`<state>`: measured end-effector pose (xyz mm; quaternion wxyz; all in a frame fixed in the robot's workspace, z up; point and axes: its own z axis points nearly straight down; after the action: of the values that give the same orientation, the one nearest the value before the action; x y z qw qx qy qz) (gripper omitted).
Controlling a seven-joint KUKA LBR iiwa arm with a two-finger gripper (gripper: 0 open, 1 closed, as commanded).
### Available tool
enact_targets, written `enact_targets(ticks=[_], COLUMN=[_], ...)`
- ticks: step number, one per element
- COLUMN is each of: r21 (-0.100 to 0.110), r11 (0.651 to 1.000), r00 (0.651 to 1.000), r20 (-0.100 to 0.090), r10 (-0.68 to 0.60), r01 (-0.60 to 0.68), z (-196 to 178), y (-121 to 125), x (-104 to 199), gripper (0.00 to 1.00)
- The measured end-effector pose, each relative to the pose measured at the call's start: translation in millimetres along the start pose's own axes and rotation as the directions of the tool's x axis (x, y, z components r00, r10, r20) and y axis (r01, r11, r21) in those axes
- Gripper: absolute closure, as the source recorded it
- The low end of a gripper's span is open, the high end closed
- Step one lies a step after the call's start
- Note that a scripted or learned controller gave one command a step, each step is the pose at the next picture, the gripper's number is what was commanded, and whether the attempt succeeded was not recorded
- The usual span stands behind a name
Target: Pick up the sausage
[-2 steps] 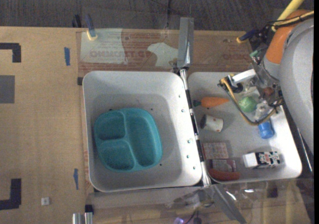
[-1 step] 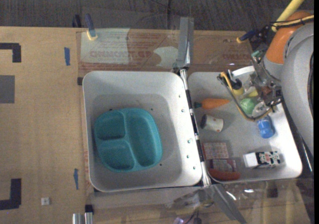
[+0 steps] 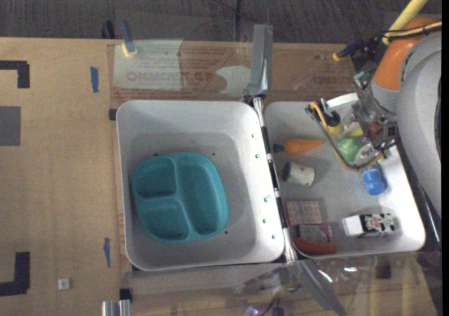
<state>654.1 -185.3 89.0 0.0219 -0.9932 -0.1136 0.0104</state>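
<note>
Tool (image 3: 366,140) sits over the upper right part of the right bin (image 3: 414,227), arm (image 3: 421,76) coming in from the right with the orange band above the wrist. Tool state: can't tell from this angle, it's lost in clutter of cables and a green-yellowish thing right under it. Nothing readable as held.

Sausage (image 3: 315,246) lies flat at the bottom edge of the right bin, near the lower left corner, reddish-brown, long axis roughly left-right. Well apart from the tool, most of the bin lies between them.

Other right-bin contents:
- carrot (image 3: 303,145), orange, lying near the left wall, upper area
- white cup (image 3: 299,173) on its side, just below the carrot
- patterned card (image 3: 304,211) flat, just above the sausage, with a second small pack beneath it almost touching the sausage
- blue cylinder (image 3: 374,181) just below the tool
- black-and-white box (image 3: 370,223) at lower right

Left bin (image 3: 140,114) holds a teal divided plate (image 3: 179,196), three compartments, sitting left of centre.

Both bins sit side by side on the worktop (image 3: 49,167), blue tape marks on it.
</note>
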Motion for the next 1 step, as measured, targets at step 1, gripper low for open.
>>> enact_targets(ticks=[1], r21=[0.001], r11=[1.000], r00=[1.000], r20=[0.006], r10=[-0.006], r01=[0.006], z=[-9.2], y=[-2.6], x=[0.6], gripper=[1.00])
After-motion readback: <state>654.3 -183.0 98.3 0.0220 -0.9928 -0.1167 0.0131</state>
